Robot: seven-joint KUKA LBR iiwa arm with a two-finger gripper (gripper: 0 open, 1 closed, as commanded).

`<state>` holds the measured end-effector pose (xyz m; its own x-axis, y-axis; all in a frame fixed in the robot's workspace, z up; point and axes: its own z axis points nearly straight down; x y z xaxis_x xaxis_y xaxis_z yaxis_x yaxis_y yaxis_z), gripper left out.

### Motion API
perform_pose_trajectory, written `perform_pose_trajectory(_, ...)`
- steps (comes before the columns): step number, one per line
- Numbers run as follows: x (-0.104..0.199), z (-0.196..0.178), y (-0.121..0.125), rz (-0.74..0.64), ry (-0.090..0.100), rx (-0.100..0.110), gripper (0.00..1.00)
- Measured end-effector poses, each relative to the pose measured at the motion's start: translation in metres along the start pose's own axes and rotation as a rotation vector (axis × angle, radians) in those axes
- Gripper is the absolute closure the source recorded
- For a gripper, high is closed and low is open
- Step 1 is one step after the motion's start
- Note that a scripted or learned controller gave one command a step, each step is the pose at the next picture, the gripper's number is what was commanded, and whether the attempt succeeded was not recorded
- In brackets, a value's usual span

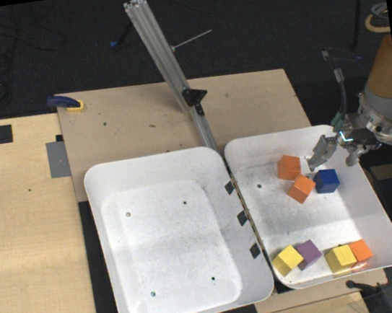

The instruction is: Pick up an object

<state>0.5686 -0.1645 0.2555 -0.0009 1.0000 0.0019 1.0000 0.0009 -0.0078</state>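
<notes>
At the right edge of the frame the grey arm (384, 98) reaches in over the right bin (254, 152), its hand (335, 149) hovering above the bin's upper right part. One finger slants down to the left towards the cubes and another shows to its right, so the hand looks spread open with nothing between the fingers, though the glare and small size make this uncertain. Just below and left of it lies a tight cluster: an orange cube (289, 167), a second orange cube (303, 188) touching or nearly touching it, and a blue cube (326, 181) just beside that one. This cluster is the likeliest target, judging by how near the hand hangs; the blue cube sits closest under it. Along the bin's lower edge lie a yellow cube (288, 259) against a purple cube (309, 252), and further right another yellow cube (340, 258) pressed to an orange one (360, 251). The crowding could block a finger from slipping in cleanly. The left bin (105, 180) sits alongside on the wooden surface (139, 120).
</notes>
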Motion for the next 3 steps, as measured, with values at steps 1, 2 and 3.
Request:
perform_pose_trajectory(1, 0.0, -0.003, 0.001, 0.001, -0.001, -0.005, 0.0)
perform_pose_trajectory(2, -0.005, 0.061, 0.001, 0.001, 0.0, 0.001, 0.0)
perform_pose_trajectory(3, -0.004, 0.126, 0.001, 0.002, 0.001, 0.002, 0.0)
